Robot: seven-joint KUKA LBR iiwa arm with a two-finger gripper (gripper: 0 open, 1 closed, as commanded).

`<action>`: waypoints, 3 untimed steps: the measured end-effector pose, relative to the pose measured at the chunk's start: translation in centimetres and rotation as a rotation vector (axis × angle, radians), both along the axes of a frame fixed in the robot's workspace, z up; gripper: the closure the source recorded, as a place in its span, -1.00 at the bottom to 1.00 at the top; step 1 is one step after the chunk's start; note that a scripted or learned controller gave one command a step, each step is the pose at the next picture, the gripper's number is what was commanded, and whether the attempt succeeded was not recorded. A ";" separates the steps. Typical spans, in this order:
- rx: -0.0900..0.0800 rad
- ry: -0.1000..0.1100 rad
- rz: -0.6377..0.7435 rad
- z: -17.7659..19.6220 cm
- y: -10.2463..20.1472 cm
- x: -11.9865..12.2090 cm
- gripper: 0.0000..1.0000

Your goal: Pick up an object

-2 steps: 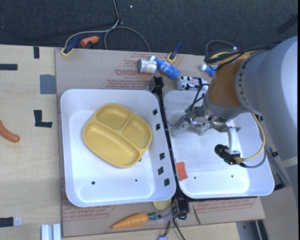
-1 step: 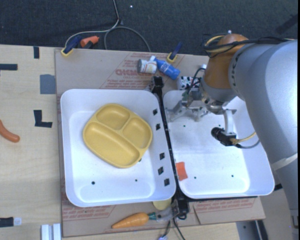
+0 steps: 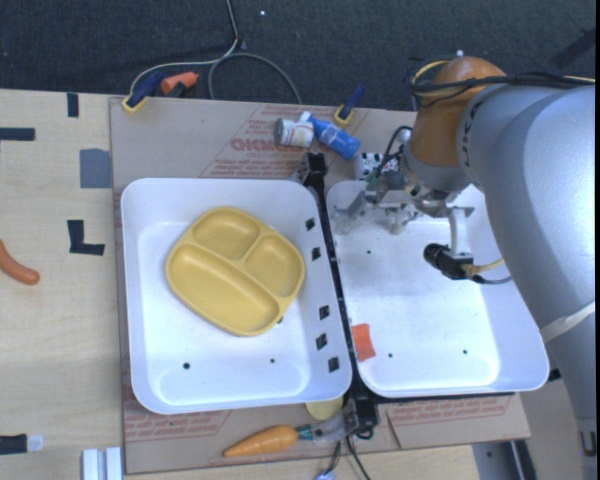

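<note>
Two white bins [image 3: 140,298], one yellow tray [image 3: 236,270], one carrot [image 3: 261,441]

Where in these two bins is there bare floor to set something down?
Left bin: a bare strip along the near wall, below the yellow plate. Right bin: open floor between the orange piece and the near-right corner. Crowded at its far end, under the gripper.

A yellow divided plate [image 3: 236,270] with three compartments is lying flat and face up in the left white bin [image 3: 140,318], toward the middle left of the frame. A small orange block [image 3: 362,342] is resting in the right white bin [image 3: 480,368], against its left wall, lower centre.
</note>
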State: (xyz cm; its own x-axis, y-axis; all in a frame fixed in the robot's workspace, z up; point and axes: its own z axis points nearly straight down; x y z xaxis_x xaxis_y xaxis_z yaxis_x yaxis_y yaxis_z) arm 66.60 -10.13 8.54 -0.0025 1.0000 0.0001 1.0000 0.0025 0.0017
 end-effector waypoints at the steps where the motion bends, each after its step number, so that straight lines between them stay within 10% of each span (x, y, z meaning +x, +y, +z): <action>1: 0.002 0.000 0.004 10.4 7.9 -8.4 -1.00; 2: -0.004 -0.003 -0.004 5.3 -0.2 0.5 -1.00; 3: -0.002 0.003 -0.002 -0.2 0.5 -4.9 -1.00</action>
